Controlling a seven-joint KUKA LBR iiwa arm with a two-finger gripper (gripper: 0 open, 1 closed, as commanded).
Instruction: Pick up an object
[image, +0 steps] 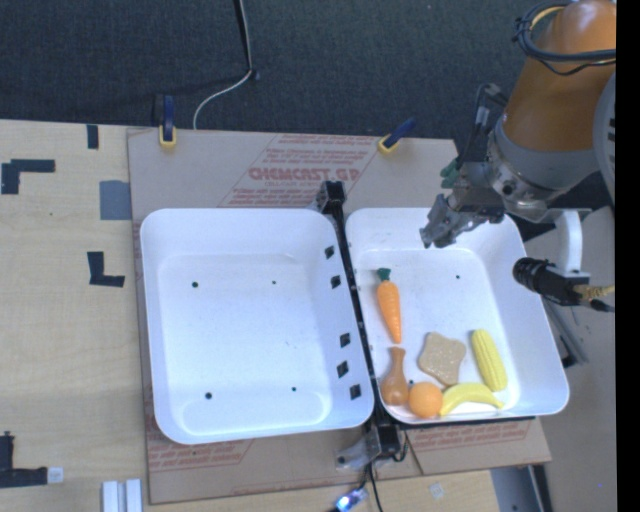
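Note:
The right bin (500, 262) holds several toy foods. A carrot (389, 306) lies near its left wall. A slice of bread (442, 357), a corn cob (488, 360), a banana (470, 399), an orange (425, 400) and a tan gourd-shaped piece (396, 376) crowd its near end. My gripper (440, 232) hangs above the bin's far end, well beyond the carrot, with nothing between its fingers. Its dark fingers point down and left.
The left bin (240, 240) stands beside the right one, with a black clip strip (343, 300) along the shared wall. Both rest on a cardboard sheet (290, 172). A black cylinder (545, 278) juts in at the right bin's right rim.

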